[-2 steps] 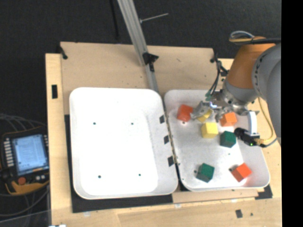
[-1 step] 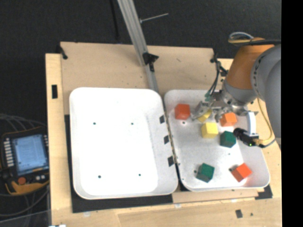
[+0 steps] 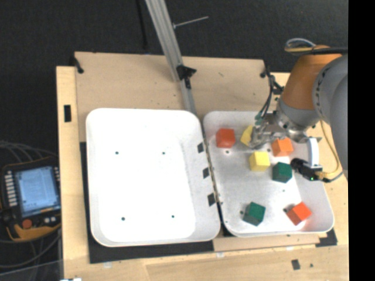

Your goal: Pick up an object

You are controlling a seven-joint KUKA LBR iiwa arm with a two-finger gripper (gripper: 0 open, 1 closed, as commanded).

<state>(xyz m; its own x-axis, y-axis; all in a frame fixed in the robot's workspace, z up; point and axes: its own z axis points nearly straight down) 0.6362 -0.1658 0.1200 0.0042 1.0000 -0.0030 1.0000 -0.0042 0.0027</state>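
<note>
The gripper (image 3: 262, 132) hangs low in the right bin (image 3: 231, 230), seemingly lined up for a grab. A yellow block (image 3: 246, 135) sits just beside it, another yellow cube (image 3: 259, 160) just below, an orange cube (image 3: 282, 146) alongside.

The arm (image 3: 316, 92) runs off the right edge, so most of it is cut off. Its wrist covers part of a yellow block (image 3: 246, 136) and an orange block (image 3: 283, 147) in the right bin (image 3: 319, 221).
</note>
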